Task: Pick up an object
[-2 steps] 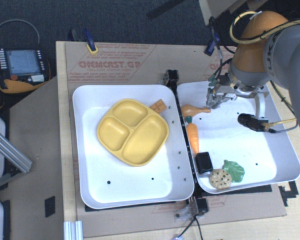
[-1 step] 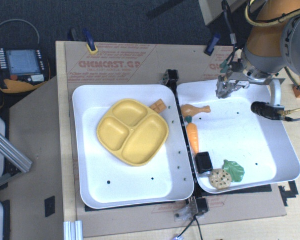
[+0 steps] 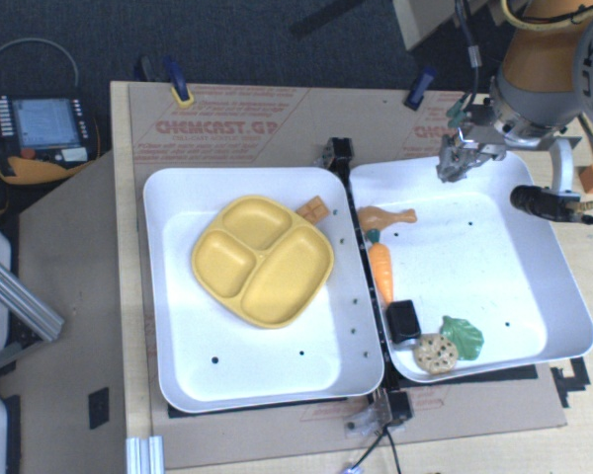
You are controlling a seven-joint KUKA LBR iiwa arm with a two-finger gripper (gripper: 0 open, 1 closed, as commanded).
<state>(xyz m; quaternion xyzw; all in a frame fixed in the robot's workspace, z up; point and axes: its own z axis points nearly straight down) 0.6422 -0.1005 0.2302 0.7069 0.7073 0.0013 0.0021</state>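
Note:
In the right bin [image 3: 494, 265] several small items lie along its left and front sides: a brown drumstick [image 3: 385, 217], an orange carrot [image 3: 381, 271], a black block [image 3: 403, 320], a round cookie [image 3: 436, 353] and a green leafy piece [image 3: 465, 336]. My gripper [image 3: 455, 166] hangs over the bin's far edge, well back from all of them, its fingers pointing down. Nothing shows between the fingers.
The left bin [image 3: 178, 304] holds a yellow divided plate [image 3: 263, 260] with a small brown block [image 3: 313, 208] at its far right corner. A black clamp [image 3: 338, 153] sits between the bins at the back. A handheld pendant [image 3: 42, 136] lies off the bench to the left.

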